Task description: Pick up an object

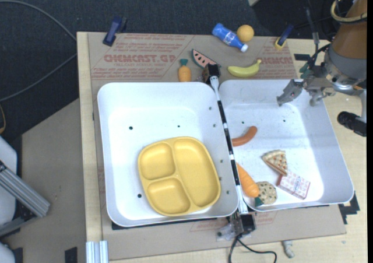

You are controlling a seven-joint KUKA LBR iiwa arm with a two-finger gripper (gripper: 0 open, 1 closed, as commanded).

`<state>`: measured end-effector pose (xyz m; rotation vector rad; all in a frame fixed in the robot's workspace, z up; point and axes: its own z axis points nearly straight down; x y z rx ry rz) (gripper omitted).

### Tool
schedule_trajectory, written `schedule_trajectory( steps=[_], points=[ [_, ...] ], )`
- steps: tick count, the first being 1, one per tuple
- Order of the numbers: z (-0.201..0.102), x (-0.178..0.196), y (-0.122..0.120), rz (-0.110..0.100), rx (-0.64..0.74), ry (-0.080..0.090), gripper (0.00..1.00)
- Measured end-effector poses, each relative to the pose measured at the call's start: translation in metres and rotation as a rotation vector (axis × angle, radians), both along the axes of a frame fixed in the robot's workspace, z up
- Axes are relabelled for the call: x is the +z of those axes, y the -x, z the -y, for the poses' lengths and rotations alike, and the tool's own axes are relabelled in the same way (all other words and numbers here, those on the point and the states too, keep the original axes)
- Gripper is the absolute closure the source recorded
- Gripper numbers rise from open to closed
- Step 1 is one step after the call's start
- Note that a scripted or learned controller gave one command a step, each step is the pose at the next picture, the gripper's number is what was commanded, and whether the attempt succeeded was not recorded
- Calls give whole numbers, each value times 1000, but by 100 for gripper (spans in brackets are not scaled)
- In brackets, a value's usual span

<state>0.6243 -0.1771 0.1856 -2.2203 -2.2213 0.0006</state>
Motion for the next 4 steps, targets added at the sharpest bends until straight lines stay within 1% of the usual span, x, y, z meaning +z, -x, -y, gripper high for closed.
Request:
schedule_trajectory(
  steps=[1,2,3,4],
  points=[
    [-80,-51,-7,-2,1,-2,0],
    [-86,-102,35,-2,-1,0,0],
    [-86,-91,34,1,-2,0,100],
    [-158,57,68,3,1,0,100]
  ],
)
